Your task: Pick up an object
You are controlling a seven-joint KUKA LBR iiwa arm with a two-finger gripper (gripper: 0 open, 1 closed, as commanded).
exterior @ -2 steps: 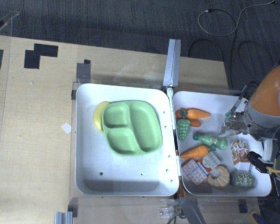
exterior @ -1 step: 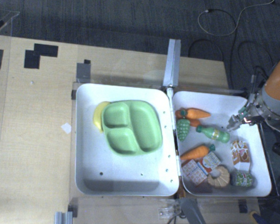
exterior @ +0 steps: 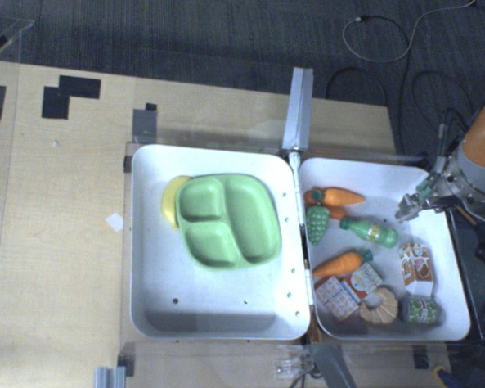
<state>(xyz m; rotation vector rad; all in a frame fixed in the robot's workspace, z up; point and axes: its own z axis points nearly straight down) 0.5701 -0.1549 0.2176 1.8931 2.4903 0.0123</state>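
Two shallow white bins sit side by side on the wooden bench. The left white bin holds a green plastic divided tray w/ three compartments lying toward its back half, and a yellow curved piece, maybe a toy banana, pokes out from under the tray's left edge. The right white bin carries the small stuff: an orange toy carrot w/ green top near the back left corner, a green bumpy toy, approx corn-cob shaped, just below it by the left wall, a green plastic bottle w/ yellow label lying on its side near the bin's middle, a second orange toy carrot tilted in the front half, a white carton w/ red-orange print by the right wall, then a cluster of small printed packets, a round tan disc and a small green can along the front edge. The grey arm w/ orange band comes in over the back right corner; the two-finger gripper hangs over the bin near the right wall, just right of the bottle, nothing seen between its fingers; whether they're spread or closed can't be told at this res
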